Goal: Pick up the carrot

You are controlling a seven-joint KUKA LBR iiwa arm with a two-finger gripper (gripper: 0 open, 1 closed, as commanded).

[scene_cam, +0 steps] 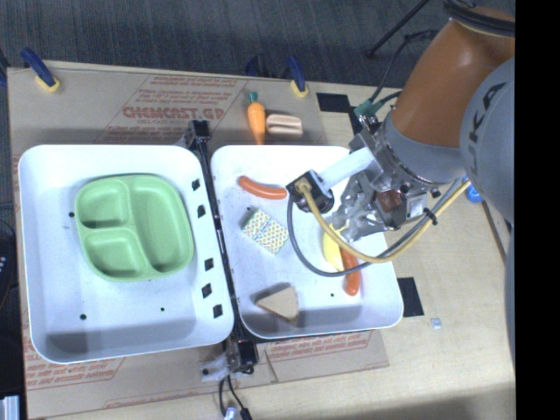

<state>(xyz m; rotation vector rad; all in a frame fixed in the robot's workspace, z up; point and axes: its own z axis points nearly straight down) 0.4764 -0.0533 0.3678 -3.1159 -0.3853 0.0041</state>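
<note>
The carrot (pixel 255 121), orange with a green top, lies on the cardboard just behind the right bin (pixel 385 300), outside it and beside a small tan block (pixel 283 126). My gripper (pixel 357 225) hangs low over the right half of that bin, well to the right of the carrot and nearer the front. Directly beneath it lie a yellow piece (pixel 332 251) and an orange-red sausage-like piece (pixel 351 277). The wrist and a looping cable hide the gripper's tip.
The right bin also holds a red sausage (pixel 262 187), a patterned packet (pixel 264 232) and a tan wedge (pixel 278 303). A green divided plate (pixel 133 226) sits in the left bin (pixel 35 261). Blue clamps (pixel 297 77) grip the bench's far edge.
</note>
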